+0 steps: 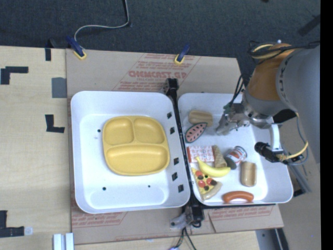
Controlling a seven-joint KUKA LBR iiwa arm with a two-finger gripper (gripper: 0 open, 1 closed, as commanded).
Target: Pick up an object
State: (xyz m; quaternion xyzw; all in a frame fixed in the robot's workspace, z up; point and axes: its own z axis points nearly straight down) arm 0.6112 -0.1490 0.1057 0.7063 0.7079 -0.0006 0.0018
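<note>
Gripper (227,125) state cannot be told — it hangs in the right bin (270,189), right of centre, beside the bread roll (200,116). 1 isolated item should be targeted — a vertical descent is advised.

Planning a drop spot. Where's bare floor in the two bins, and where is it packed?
Left bin: bare floor rings the yellow divided plate, widest along the near wall below it. Right bin: crowded in the near half, with banana, pizza slice, can, bread roll and sausage. The gripper hangs over the far right part.
</note>
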